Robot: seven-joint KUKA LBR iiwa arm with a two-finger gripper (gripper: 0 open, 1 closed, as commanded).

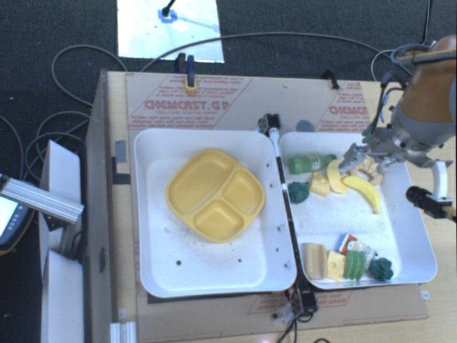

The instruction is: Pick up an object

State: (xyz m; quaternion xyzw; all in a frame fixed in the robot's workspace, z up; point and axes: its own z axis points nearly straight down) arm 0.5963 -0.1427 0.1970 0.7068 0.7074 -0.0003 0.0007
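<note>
at the near edge of the right bin (421, 252) a tight row sits against the wall — a tan block (313, 260), a yellow wedge (335, 265), a green ridged piece (354, 265), a dark green lump (381, 269), with a red-and-white packet (348, 243) just behind. these are packed touching one another, so a grab there would likely nudge neighbours or catch two at once.

further back lies the banana (363, 191), slanted, with a yellow slice (320, 183) and a dark green floret (298, 191) beside it and a green pepper (308, 163) beyond. the gripper (359, 161) hangs low over the banana's far end, among small tan bits; how it stands i cannot tell, and nothing is seen held. the likely target is the banana or a piece near it. the risk — the curved, smooth banana may roll or slip aside under contact, or the tool may land on the clutter and close on nothing.

the left bin (153, 191) holds a yellow tray (215, 194), well apart from the arm.
</note>
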